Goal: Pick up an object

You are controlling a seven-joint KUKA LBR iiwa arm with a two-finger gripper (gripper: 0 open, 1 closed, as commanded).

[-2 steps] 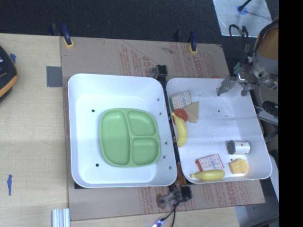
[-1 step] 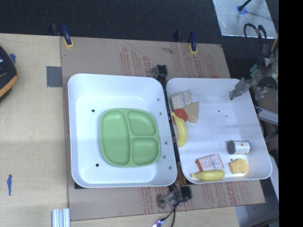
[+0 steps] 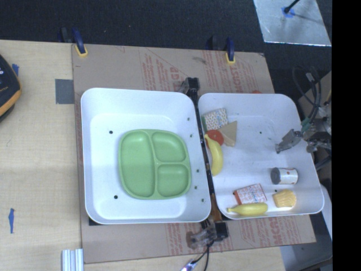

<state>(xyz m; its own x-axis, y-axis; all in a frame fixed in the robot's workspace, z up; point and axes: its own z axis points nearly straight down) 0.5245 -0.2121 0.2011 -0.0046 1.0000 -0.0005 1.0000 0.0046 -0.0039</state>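
Bench: two shallow white bins sit side by side on a sheet of brown cardboard (image 3: 169, 72), their inner edges touching.
Left bin (image 3: 101, 103): holds a green divided plate (image 3: 154, 164), lying flat near the middle, a little toward the inner edge.
Right bin (image 3: 265, 109): holds all the small things.
Checked packet (image 3: 215, 118): near the far inner corner of the right bin.
Tan wedge (image 3: 229, 132): just beside the packet, on its outer side.
Red piece (image 3: 215, 136): against the inner edge, touching the top of a banana.
Banana by the inner edge (image 3: 215, 157): lies along that edge, pointing from far to near.
Second banana (image 3: 248, 209): along the near edge, lying across.
Red-and-white box (image 3: 250, 194): just above the second banana, near the near edge.
Yellow block (image 3: 284, 199): near outer corner, beside the box.
Can (image 3: 284, 176): on its side, near the outer edge, just above the yellow block.
Gripper (image 3: 287, 141): reaches in over the outer edge of the right bin, apart from every item; nothing is between its fingers, and whether they are spread or closed cannot be told.
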